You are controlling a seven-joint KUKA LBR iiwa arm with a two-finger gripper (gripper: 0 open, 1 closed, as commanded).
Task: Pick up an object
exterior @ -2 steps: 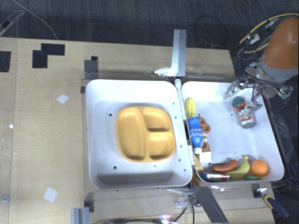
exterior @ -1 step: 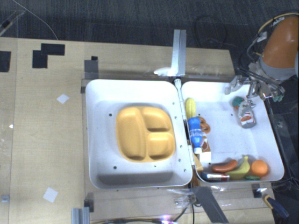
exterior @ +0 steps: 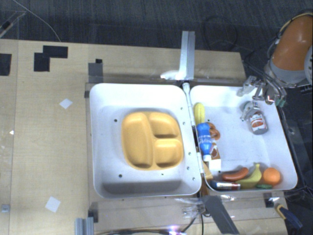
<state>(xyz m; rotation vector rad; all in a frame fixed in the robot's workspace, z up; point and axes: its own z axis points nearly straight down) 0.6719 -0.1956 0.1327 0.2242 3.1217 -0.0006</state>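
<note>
So far nothing lifted: gripper (exterior: pixel 254 103) sits low in right bin (exterior: pixel 230 94) over a small jar (exterior: pixel 257 122), finger state unclear, grasp not confirmed.

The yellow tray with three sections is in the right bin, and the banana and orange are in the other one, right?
Not quite. The camera view shows the yellow tray in the left bin. The banana and orange lie in the right bin.
</note>
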